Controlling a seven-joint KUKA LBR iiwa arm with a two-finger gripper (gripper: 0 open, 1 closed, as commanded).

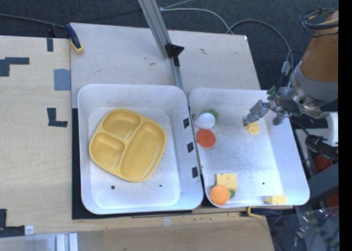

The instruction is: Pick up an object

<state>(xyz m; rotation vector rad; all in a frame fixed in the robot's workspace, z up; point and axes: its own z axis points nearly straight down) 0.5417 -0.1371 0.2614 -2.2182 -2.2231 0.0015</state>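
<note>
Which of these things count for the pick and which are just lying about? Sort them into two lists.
For the job:
gripper
small yellow piece just below it
white ball
red disc
orange ball
yellow block
yellow wedge
right bin

Lying about:
yellow divided plate
left bin
metal pole

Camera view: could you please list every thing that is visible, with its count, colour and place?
bins: 2, white, side by side on the bench
divided plate: 1, yellow, in the left bin
white ball: 1, white, right bin, upper left, partly over something green
red disc: 1, red-orange, below the white ball
orange ball: 1, orange, right bin, near edge
yellow block: 1, yellow, beside the orange ball
small yellow piece: 1, yellow, by the end effector
yellow bar: 1, yellow, right bin, near right corner
end effector: 1, grey, over the right bin
</note>
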